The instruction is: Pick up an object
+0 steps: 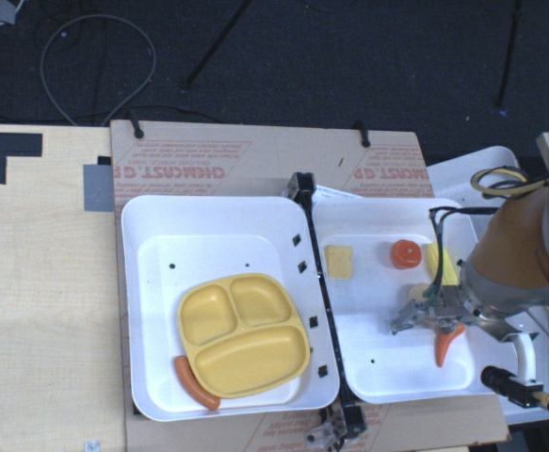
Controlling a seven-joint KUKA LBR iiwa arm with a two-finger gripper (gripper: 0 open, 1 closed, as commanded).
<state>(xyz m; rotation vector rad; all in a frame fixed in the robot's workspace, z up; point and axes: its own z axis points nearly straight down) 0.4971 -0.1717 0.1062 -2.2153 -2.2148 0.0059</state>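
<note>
The pincer (423, 316), low in the right bin (387, 384), looks open and empty. The carrot (444, 345) beside it is probably light, rigid, slippery plastic; grip it mid-body.

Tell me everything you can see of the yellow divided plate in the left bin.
The yellow divided plate looks like matte plastic, roughly square with rounded corners, moulded into three compartments: two small ones at the far side, one wide one nearer the camera. It lies flat, turned slightly askew, on the floor of the left bin, toward its near right corner. An orange sausage-shaped item lies against its near left edge.
</note>
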